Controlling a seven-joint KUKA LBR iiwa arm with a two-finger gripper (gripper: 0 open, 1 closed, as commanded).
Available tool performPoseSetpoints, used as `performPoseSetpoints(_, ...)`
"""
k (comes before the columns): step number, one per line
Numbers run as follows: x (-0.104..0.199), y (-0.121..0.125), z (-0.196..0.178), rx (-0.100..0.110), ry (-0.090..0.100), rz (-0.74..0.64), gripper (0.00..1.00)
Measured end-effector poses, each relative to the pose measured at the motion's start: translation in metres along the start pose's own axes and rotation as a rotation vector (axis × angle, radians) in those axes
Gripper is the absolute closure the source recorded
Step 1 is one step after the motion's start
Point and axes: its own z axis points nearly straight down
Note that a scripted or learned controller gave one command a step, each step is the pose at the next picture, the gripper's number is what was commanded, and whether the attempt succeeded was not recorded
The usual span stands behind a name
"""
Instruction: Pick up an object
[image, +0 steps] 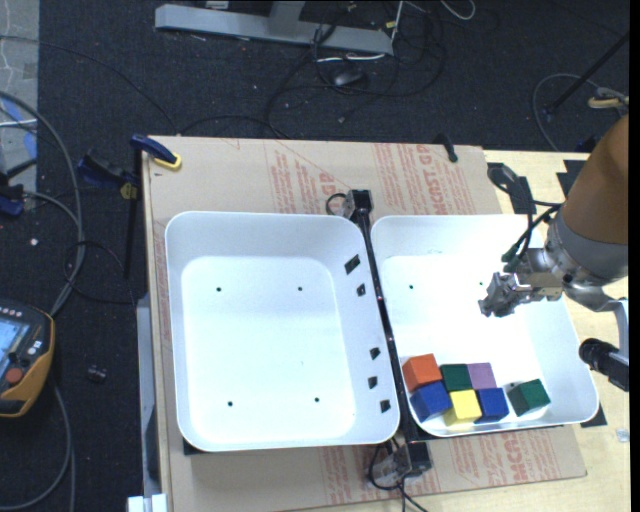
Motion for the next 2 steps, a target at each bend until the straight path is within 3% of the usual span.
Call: performPoseSetpoints(2,0.088,0.036,-0.008,0.003,0.001,-0.004,1.00)
